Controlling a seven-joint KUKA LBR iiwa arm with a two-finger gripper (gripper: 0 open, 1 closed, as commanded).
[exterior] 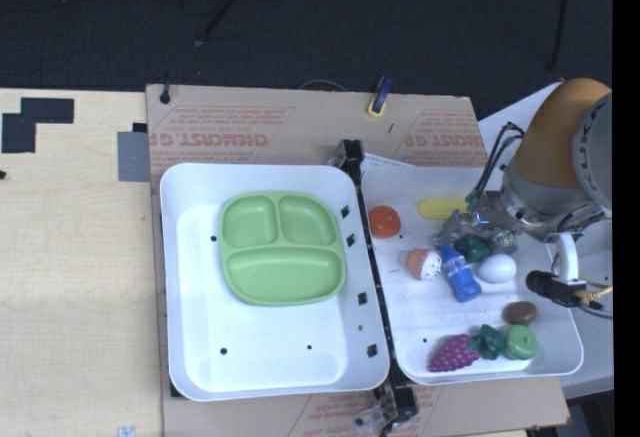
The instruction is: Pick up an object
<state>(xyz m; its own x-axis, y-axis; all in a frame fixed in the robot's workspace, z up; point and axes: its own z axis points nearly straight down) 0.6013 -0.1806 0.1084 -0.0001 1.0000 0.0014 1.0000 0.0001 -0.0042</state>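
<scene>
At the right of the frame, the gripper (468,225) sits low in the right bin (400,187), among a blue bottle (460,275), white egg (497,269) and dark green toy (473,247). Its grasp state cannot be told. The arm (560,150) reaches in from the right edge.

Arm (570,150) cut off by the frame edge at 3 o'clock; only the wrist end and orange band are visible. Gripper (468,228) sits low over the right bin (400,187), lost in wrist hardware and clutter, so finger state is unreadable. Dark green object (473,247) at its 5 o'clock is partly covered, shape unclear. Small item (424,264) at 8 o'clock is too blurred to identify. Brown lump (519,312) is too small to name.
</scene>
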